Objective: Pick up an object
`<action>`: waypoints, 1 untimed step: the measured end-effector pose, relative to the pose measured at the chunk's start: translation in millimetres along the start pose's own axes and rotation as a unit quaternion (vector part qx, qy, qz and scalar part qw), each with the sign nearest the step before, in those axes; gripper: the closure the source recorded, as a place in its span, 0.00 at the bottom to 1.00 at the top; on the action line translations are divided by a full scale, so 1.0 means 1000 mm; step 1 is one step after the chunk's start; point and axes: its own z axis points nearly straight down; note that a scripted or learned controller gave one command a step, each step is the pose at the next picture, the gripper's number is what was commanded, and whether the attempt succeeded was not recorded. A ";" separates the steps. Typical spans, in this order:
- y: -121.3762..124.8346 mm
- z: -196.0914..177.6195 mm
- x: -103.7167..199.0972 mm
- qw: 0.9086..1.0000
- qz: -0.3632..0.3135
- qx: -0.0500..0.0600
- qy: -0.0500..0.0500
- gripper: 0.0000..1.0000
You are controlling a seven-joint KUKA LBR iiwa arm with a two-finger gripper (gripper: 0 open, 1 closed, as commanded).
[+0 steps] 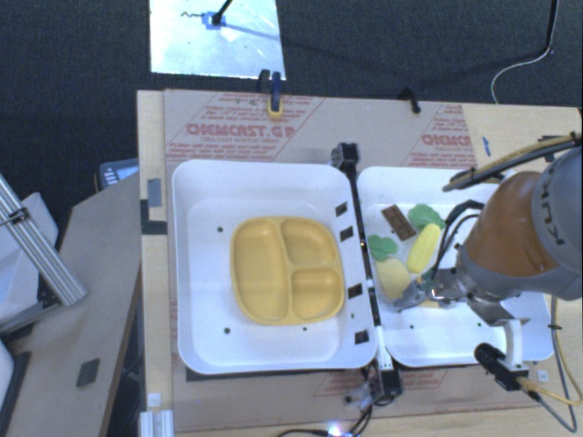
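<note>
Fingers [412,299] sit just below the pale yellow piece [393,276], touching it.

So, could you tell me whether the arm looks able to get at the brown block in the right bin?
Probably yes. The brown block lies uncovered near the right bin's far left corner, beside a green piece, and the pincer is in that bin.

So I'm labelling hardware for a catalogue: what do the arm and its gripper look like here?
The arm is a thick, rounded grey body with a broad orange band above the wrist. Black cables loop along it, and a yellow one runs across its top. The gripper is a small metallic grey unit at the arm's tip; its fingers are too small to make out.
</note>
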 end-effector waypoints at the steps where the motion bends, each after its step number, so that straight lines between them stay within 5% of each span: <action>1: 0.015 -0.002 0.019 1.000 -0.001 -0.002 -0.001 0.00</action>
